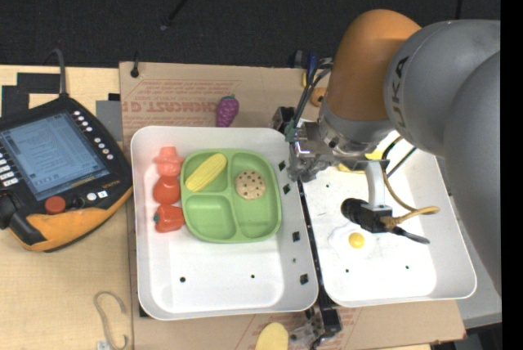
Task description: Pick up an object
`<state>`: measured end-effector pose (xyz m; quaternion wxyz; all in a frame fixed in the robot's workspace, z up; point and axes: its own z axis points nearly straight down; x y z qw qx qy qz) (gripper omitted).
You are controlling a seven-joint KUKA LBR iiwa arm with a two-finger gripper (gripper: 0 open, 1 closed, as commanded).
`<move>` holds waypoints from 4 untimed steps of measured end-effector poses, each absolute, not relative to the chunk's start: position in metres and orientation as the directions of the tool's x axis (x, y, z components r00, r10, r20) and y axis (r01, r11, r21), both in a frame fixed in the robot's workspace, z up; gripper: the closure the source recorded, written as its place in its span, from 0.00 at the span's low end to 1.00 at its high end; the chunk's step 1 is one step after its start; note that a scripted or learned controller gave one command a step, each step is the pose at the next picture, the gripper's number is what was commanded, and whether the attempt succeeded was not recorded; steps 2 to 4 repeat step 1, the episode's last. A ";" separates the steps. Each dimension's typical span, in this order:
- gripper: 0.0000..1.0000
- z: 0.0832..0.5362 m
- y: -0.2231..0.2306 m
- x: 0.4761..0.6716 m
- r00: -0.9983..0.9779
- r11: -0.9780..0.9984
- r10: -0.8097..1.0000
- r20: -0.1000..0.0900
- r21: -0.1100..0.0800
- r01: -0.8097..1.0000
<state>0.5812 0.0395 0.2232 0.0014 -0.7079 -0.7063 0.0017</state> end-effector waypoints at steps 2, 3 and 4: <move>1.00 0.232 0.040 0.581 0.002 -0.002 1.000 0.000 -0.002 1.000; 1.00 0.232 0.040 0.581 0.002 -0.002 1.000 0.000 -0.002 1.000; 1.00 0.232 0.040 0.581 0.002 -0.002 1.000 0.000 -0.002 1.000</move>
